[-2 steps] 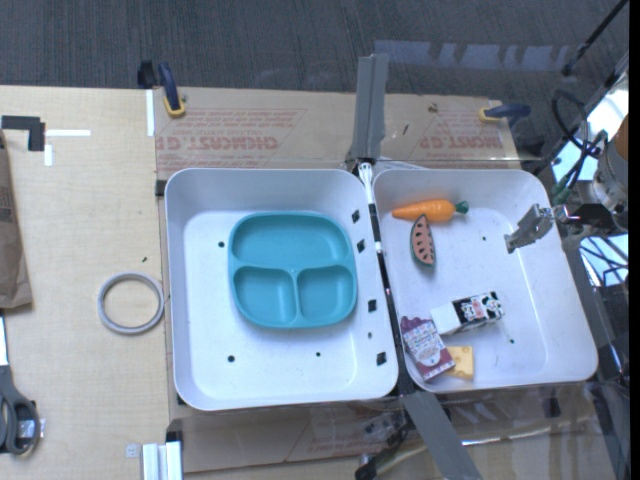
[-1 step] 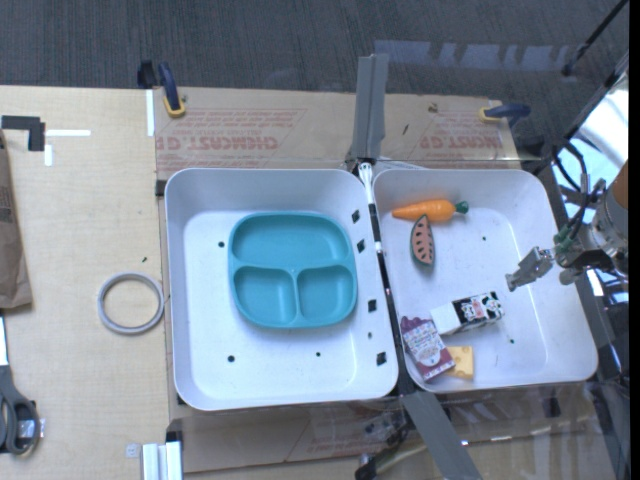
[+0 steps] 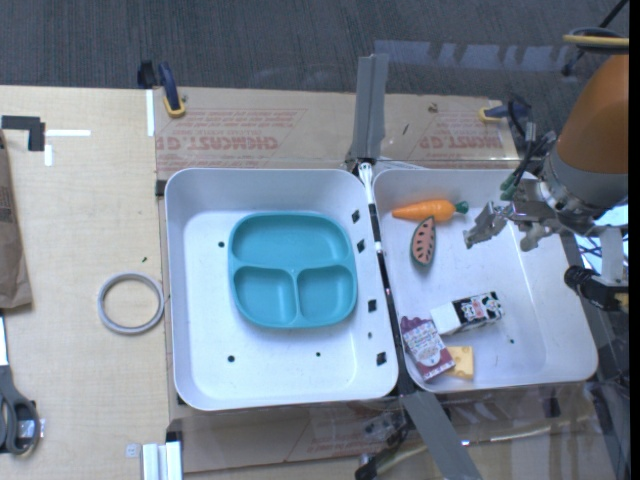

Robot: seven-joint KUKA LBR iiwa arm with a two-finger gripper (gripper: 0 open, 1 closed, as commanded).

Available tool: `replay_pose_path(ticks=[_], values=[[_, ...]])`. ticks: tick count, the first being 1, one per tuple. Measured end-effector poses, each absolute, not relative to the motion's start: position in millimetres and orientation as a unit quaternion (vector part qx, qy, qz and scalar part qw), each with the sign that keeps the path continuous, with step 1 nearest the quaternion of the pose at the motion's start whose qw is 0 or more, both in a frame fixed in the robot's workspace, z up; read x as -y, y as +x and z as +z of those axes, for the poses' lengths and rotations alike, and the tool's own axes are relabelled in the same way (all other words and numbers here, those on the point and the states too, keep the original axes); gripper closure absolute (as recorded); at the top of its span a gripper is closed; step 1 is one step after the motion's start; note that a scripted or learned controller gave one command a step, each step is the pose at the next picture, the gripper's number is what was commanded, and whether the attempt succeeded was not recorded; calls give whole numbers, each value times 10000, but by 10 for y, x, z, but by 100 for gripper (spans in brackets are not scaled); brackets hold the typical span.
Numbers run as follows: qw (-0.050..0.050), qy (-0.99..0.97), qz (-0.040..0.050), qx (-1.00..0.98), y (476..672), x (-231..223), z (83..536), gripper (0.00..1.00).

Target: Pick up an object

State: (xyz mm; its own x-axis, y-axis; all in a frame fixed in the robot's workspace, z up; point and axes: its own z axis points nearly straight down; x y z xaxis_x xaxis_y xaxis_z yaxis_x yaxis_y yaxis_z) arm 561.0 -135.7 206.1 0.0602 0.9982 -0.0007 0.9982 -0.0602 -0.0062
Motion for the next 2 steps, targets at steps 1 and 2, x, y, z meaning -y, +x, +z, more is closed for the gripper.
replay_pose_path(ticks=[1,2], values=[[16,-8116,28,5842,5548,1571,2197,0],[31,-8814,41,4724,5177,1306,1856,0]])
